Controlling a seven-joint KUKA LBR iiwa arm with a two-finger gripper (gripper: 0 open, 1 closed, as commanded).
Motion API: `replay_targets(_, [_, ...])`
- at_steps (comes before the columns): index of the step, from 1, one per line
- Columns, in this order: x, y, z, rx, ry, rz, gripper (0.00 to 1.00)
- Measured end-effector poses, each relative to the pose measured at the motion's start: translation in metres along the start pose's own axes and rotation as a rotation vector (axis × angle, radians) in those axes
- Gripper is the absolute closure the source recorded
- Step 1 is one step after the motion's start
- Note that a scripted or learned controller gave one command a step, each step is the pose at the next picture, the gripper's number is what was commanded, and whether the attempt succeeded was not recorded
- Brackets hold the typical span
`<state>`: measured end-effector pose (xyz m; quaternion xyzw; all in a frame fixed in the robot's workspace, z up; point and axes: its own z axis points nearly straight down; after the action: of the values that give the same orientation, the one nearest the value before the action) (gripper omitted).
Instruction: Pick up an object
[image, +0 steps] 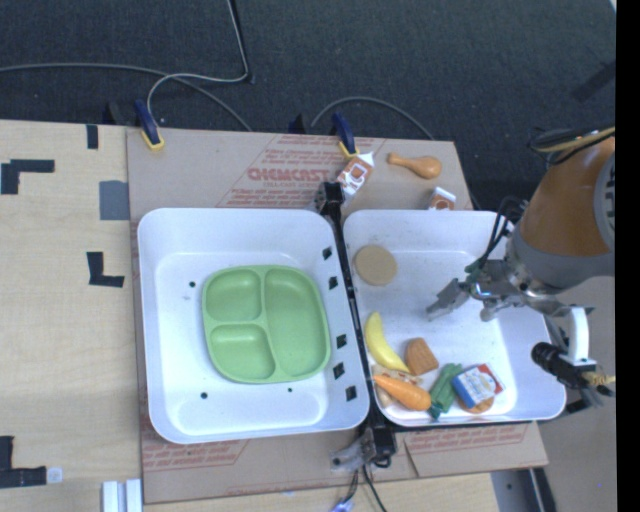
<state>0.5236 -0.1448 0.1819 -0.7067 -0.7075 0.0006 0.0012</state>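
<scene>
Gripper (462, 296) hangs open and empty just right of the banana (381, 343), seemingly poised for a pick.

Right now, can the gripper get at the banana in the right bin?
Probably yes. The gripper hangs over bare bin floor, apart from the banana, and nothing stands between them. A brown block and a carrot lie close beside the banana and may crowd the approach.

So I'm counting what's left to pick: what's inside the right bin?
Inside the right bin: a tan disc, a banana, an orange-brown block, a carrot, a green piece and a small colourful packet. The gripper hangs over its middle, covering some floor.
</scene>
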Motion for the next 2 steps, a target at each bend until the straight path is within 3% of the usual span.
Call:
replay_targets(1, [0.034,-0.035,0.041,0.001,0.000,0.000,0.00])
replay_targets(2, [0.031,-0.040,0.074,-0.001,0.001,0.000,0.00])
